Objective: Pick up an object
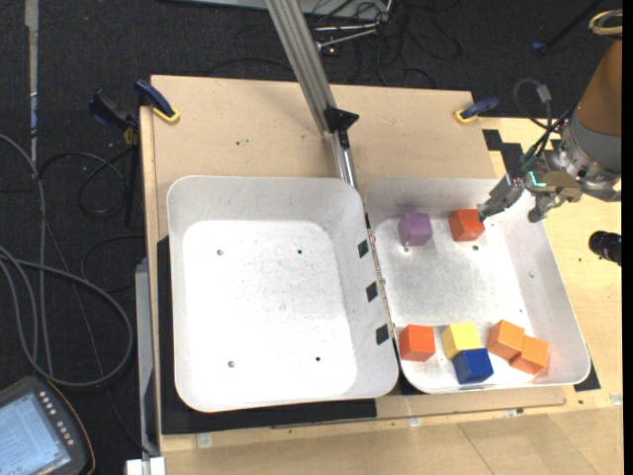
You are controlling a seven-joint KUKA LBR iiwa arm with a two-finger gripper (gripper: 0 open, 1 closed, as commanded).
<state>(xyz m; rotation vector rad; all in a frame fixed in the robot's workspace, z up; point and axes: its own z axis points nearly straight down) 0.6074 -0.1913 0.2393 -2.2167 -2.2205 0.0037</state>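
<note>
From where I stood, the gripper (516, 202) hung over the back right corner of the right bin (554, 285), reaching in from the right beneath the grey wrist and orange band of the arm (593, 117). Its two fingers were spread apart, with nothing between them; the left fingertip pointed down toward the red-orange cube (466, 226) and sat just beside it, though I could not tell whether it touched.

That red-orange cube rested near the back wall of the right bin, with a purple cube (415, 229) close to its left. Toward the front wall lay the others: an orange cube (417, 341) at the left, a yellow cube (460, 338) next to it, a blue cube (474, 365) just in front of the yellow one and touching it, and two more orange blocks (519, 345) pressed together near the front right corner.

The left bin (198, 265) stood alongside on the wooden bench (257, 127). A slanted metal pole (302, 47) ran down to the seam between the bins, and blue-and-yellow clamps (156, 101) held the bench's back corners.
</note>
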